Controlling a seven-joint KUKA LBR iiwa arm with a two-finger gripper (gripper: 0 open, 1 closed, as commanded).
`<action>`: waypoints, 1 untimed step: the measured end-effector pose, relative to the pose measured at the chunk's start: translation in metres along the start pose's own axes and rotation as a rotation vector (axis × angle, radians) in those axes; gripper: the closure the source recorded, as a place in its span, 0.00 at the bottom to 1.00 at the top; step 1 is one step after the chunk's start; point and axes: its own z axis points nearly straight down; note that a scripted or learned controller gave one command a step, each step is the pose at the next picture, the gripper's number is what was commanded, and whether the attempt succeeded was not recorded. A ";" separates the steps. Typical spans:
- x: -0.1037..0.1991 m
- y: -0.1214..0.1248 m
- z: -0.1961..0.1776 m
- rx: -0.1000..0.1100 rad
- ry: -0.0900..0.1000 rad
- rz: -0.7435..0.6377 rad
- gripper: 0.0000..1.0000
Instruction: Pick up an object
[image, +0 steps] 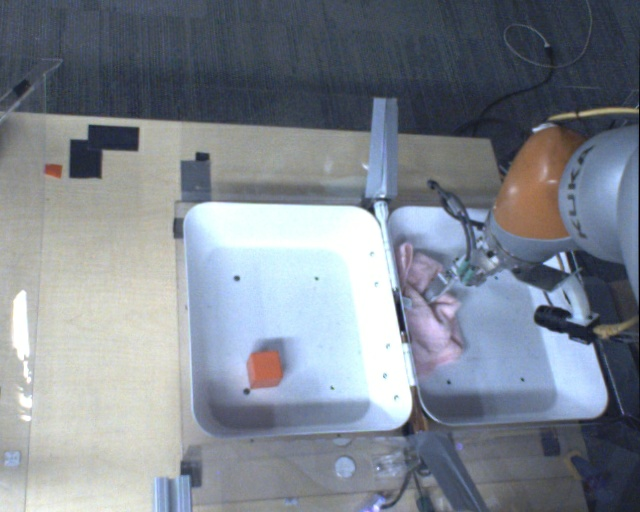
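Over pink cloth (432, 318) — hand (447, 287)

Crumpled pink cloth (430, 312) lying in a loose elongated heap along the left wall of the right bin (520, 395); small orange block (265, 369) resting flat near the front of the left bin (290, 225).
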 end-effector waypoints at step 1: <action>0.016 -0.014 -0.001 -0.005 -0.004 -0.039 0.00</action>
